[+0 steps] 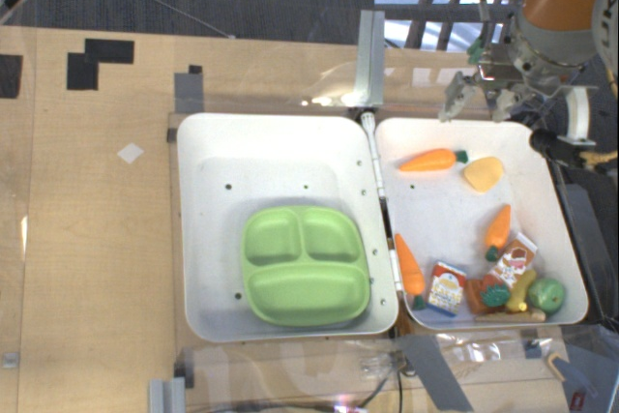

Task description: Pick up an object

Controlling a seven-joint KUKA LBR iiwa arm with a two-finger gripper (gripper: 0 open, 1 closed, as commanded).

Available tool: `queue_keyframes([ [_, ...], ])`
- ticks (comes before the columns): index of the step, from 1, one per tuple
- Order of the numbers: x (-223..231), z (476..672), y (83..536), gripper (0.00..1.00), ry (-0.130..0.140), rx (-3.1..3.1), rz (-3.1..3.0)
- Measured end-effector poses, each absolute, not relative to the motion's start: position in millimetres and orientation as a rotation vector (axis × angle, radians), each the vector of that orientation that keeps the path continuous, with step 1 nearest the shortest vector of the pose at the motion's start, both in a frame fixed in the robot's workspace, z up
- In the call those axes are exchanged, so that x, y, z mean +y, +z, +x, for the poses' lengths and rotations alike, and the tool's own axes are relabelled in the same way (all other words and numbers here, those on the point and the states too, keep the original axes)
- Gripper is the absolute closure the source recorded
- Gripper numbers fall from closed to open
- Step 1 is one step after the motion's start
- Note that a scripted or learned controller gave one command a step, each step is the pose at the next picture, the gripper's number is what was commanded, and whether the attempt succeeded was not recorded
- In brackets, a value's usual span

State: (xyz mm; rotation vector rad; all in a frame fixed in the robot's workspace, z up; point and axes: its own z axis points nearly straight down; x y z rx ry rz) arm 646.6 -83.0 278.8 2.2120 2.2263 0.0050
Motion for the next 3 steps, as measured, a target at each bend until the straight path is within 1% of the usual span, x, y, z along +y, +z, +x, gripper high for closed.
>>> queue_keyframes([
  [1,-83,670.2,125,0.0,0.006,2.36,2.068],
  [2,-101,656.5,106,0.0,0.038,2.354,2.031],
  [3,-132,660.8,89,0.0,0.009,2.491,1.899],
])
